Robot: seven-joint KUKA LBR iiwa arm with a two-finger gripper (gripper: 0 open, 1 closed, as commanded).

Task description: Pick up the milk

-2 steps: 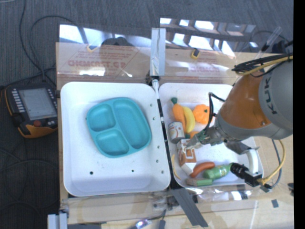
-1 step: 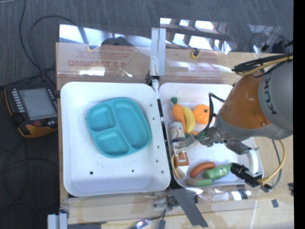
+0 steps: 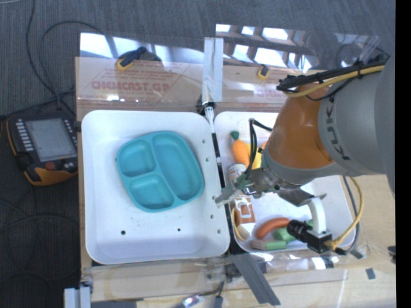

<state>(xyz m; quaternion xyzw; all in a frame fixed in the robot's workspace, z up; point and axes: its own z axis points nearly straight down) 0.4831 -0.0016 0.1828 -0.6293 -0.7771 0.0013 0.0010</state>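
Gripper (image 3: 234, 191) sits low at the right bin's (image 3: 334, 191) left edge; finger state cannot be told. Milk carton (image 3: 243, 209) lies just below it, beside a carrot (image 3: 241, 151) and hot dog (image 3: 273, 226). Left bin (image 3: 103, 172) holds a teal divided plate (image 3: 160, 170).

Obscured items, right bin (image 3: 347, 201): we log most of its floor as covered by the arm (image 3: 321, 133). Gripper (image 3: 239, 188): we cannot make out its fingers against the clutter. Milk (image 3: 244, 209): just below the gripper, a small carton partly overlapped, label unreadable. Carrot (image 3: 241, 150): above the gripper, its right side hidden behind the wrist. Arm: cut off at the right edge.
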